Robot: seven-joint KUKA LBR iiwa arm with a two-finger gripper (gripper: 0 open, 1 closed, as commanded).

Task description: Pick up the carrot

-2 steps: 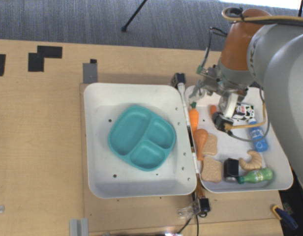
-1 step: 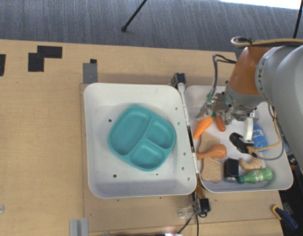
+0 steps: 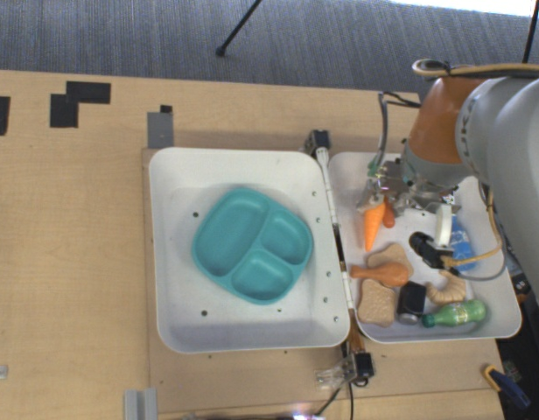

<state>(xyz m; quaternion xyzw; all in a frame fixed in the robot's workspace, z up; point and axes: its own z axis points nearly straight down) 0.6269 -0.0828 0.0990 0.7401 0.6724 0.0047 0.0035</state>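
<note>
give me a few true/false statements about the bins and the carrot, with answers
1. The carrot lies in the right bin. True.
2. The teal plate sits in the right bin. False: it is in the left bin.
3. The tool is over the right bin, at the carrot's upper end. True.
4. The green bottle lies on the teal plate. False: it lies near the right bin's front corner.
5. The carrot is on the bench outside the bins. False: it is inside the right bin.
</note>
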